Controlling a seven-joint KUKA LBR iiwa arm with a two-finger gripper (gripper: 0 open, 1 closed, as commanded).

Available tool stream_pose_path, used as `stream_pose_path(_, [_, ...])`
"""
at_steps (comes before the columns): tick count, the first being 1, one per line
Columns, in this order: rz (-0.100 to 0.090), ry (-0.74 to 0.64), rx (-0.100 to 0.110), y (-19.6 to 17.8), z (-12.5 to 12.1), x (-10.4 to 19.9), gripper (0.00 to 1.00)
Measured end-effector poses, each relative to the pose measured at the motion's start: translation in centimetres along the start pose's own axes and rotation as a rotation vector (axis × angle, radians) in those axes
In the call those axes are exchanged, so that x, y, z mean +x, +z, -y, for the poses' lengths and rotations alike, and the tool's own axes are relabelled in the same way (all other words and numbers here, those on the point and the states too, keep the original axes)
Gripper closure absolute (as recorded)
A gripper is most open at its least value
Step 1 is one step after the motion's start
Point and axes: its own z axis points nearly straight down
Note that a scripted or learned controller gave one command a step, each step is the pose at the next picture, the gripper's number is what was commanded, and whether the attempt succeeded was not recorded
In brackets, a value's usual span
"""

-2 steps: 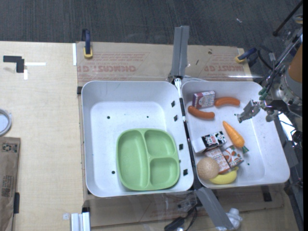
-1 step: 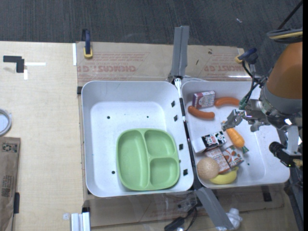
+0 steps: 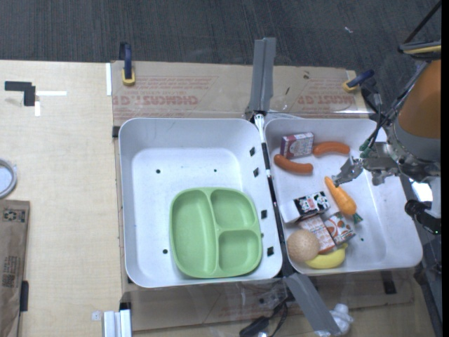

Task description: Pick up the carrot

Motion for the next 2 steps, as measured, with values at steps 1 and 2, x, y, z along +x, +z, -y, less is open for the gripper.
stream_pose_path(1, [0.003, 0.022, -0.022, 7.0, -0.7, -0.1, 0.0])
stream_pose_path(2, [0.0, 0.213, -0.002, 9.0, 0.1, 0.1, 0.0])
